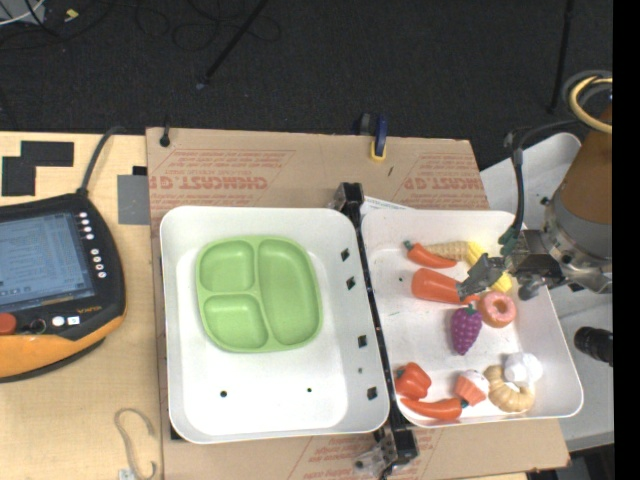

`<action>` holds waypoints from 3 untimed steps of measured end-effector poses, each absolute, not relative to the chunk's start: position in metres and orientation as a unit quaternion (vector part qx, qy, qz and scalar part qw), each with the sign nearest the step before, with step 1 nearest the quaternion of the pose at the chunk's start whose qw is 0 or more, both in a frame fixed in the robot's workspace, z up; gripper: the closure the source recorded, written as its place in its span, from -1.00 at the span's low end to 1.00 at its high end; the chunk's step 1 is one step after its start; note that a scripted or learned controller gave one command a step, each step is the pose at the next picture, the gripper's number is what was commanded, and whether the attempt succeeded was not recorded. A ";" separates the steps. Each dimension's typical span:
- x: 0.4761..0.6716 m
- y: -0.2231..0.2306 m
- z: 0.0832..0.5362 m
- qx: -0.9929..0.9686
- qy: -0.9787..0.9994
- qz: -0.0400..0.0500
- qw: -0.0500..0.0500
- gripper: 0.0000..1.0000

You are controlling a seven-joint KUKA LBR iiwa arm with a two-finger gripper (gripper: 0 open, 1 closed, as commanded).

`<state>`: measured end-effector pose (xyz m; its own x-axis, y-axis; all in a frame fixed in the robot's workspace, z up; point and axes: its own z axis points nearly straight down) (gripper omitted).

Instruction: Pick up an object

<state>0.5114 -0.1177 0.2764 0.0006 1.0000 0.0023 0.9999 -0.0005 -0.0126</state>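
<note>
Camera view: arm reaches low from right, pincer (483,273) spread open over orange carrot (435,286).

The arm (590,183) reaches in from the right, its orange band (588,173) up and to the right of the tool (487,273) and the grey wrist (580,238) just below that band. From the wrist the dark tool body runs leftward and slightly down, so the tool lies tilted, nearly level, with its tip at the far left. Black cables (518,178) loop upward above the tool, between it and the band; whether its tip is parted or closed cannot be made out.
</note>
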 end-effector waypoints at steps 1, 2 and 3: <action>0.513 -0.118 0.281 -0.707 -0.707 0.001 0.002 -1.00; 0.503 -0.118 0.230 -0.707 -0.707 0.002 0.004 -1.00; 0.504 -0.107 0.171 -0.707 -0.707 0.003 0.005 -1.00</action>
<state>0.5040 -0.1073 0.1710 -0.0010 1.0000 0.0031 0.9999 0.0010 -0.0103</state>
